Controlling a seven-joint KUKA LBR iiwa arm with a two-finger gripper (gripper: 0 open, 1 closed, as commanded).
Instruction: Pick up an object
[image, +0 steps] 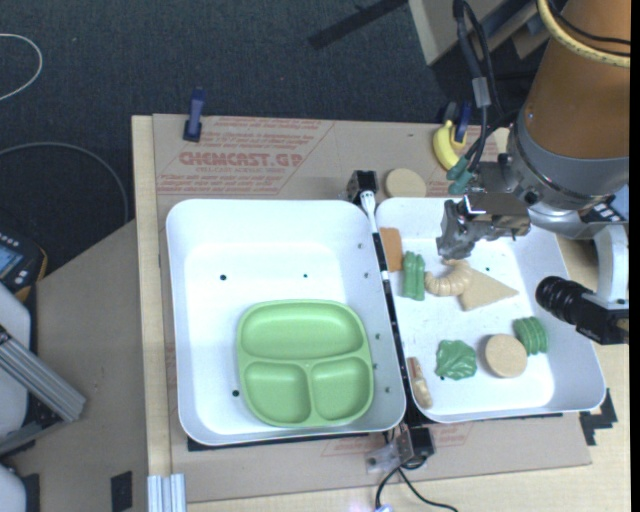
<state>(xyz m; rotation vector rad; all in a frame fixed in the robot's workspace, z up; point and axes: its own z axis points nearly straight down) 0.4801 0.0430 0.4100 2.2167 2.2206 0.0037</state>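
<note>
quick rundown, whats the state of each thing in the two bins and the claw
claw: low in the right bin, just above the croissant
croissant: lying flat, touching the tan wedge
green divided plate: upright in the left bin, nothing on it
round biscuit: flat, beside the striped green piece
leafy green piece: lying loose, apart from the claw

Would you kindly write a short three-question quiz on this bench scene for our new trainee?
1. True or false: the green tray lies in the right bin.
2. The gripper hangs over which bin: A left, B right?
3. What colour is the tray?

Key: 1 false, it lies in the left bin; 2 B, above the croissant and the wedge; 3 green.
</note>
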